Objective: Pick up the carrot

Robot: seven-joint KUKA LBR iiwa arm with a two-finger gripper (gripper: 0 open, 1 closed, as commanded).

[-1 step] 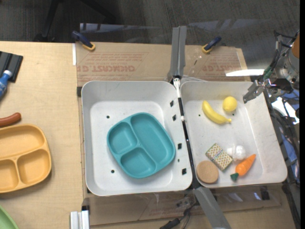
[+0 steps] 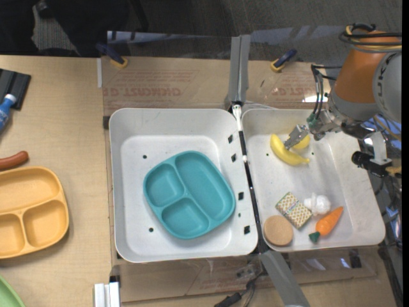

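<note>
Bench: two white bins | carrot (image 2: 329,222) lower right of frame, right bin (image 2: 358,190), long axis running lower left to upper right | gripper (image 2: 298,137) above banana (image 2: 287,151), upper left of carrot, well apart; finger state cannot be told

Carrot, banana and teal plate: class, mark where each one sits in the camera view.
carrot (image 2: 330,221): camera view, middle of its orange body.
banana (image 2: 287,153): camera view, middle of its yellow curve.
teal plate (image 2: 217,187): camera view, bare floor of its largest compartment.
</note>
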